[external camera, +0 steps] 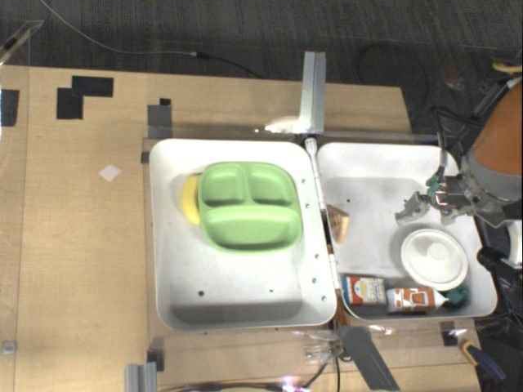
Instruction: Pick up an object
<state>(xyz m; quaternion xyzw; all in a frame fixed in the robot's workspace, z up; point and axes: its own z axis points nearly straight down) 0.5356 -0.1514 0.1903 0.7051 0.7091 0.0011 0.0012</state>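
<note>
Here, your gripper point(418, 205) hangs over the upper right part of the right bin point(368, 170), and its fingers are too small and blurred for you to tell whether they stand wide or narrow. You see nothing between them, so treat the pick as not yet made; all of the grasping and lifting is left.

Just below the gripper sits a white bowl point(434, 257), near but apart from it. Along the bin's lower wall lie a small carton point(364, 290) and a bottle point(418, 299) on its side, close to each other and touching or nearly touching that wall, which leaves little room for a finger on the wall side. A brown wedge-shaped piece point(337, 224) rests against the bin's left wall, beside the divider.

In the left bin point(237, 300) a green divided plate point(248, 204) lies in the upper half, with a yellow object point(189, 200) tucked partly under its left edge. The lower half of that bin is bare.

The most open floor near your gripper is the middle and upper left of the right bin; the bowl looks the likeliest target, standing free of the walls.
</note>
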